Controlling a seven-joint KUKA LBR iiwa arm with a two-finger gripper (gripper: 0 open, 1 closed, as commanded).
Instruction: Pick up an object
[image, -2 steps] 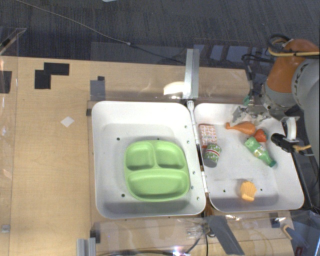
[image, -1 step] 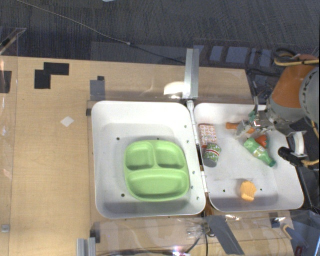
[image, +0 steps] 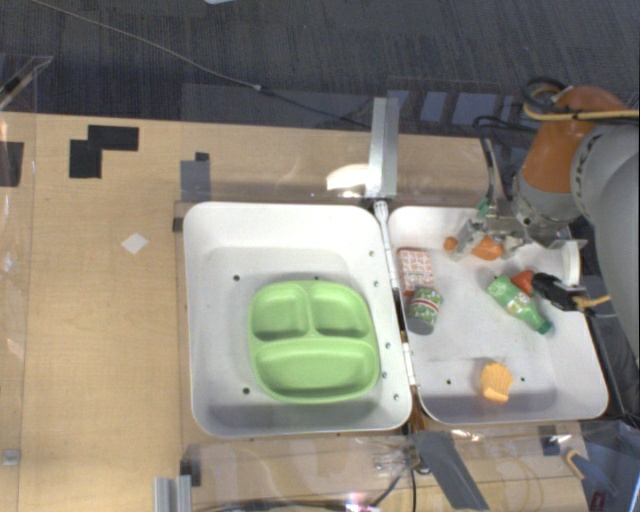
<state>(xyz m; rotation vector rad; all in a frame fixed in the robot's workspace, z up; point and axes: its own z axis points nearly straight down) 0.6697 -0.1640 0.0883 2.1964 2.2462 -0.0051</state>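
Note:
In the right bin (image: 570, 395), my gripper (image: 497, 230) hangs low over the far side, right above an orange object (image: 487, 249). A smaller orange piece (image: 452, 243) lies just left of it. I cannot tell whether the gripper touches the orange object. A green bottle (image: 520, 303) lies tilted near the bin's right side. A small can (image: 424, 309) with a green and red label stands by the left wall, with a red and white packet (image: 415, 265) behind it. A yellow-orange toy (image: 496, 381) rests near the front.
The left bin (image: 215, 400) holds a green divided plate (image: 314, 339) in its middle. A metal post (image: 384, 150) rises behind the wall between the two bins. The grey arm with its orange band (image: 552, 160) comes in over the right bin's far right corner.

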